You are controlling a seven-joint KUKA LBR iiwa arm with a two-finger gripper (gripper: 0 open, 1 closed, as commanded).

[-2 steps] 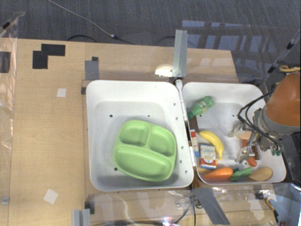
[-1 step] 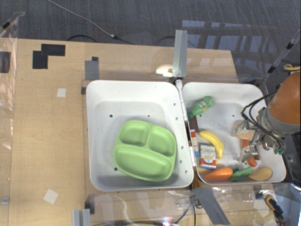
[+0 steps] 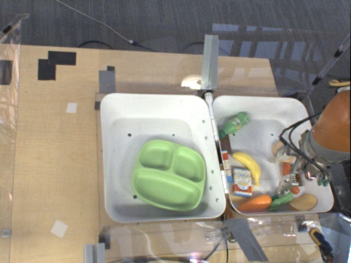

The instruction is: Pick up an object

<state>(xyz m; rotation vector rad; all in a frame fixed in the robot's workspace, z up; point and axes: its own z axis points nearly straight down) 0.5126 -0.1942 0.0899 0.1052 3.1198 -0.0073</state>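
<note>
Spanning most of the view, the wooden bench [image 3: 55,163] carries two shallow white bins side by side. In the left bin [image 3: 118,119] lies a large green divided plate [image 3: 170,174] with three compartments, resting toward the bin's near right part.

On the right, the grey arm with its orange band [image 3: 334,127] reaches over the right bin [image 3: 263,106], black cables looping at its wrist. The gripper [image 3: 290,182] hangs low over the near right part of that bin; whether its fingers are spread or closed I cannot tell, as the metal parts and the things under them run together, and nothing can be seen clamped between them.

The bin's loose objects lie mostly to the gripper's left and below it. A yellow banana [image 3: 248,166] lies near the bin's middle left, well apart from the gripper. Just below the banana stands a small red and white carton [image 3: 242,182]. An orange carrot [image 3: 255,203] lies along the near wall, touching a small green vegetable [image 3: 282,200] that sits right under the gripper's tip. A tan potato-like piece [image 3: 304,203] lies just beside it, in the near right corner. A green bottle [image 3: 235,123] lies tilted at the far left of the bin, farthest from the gripper.
</note>
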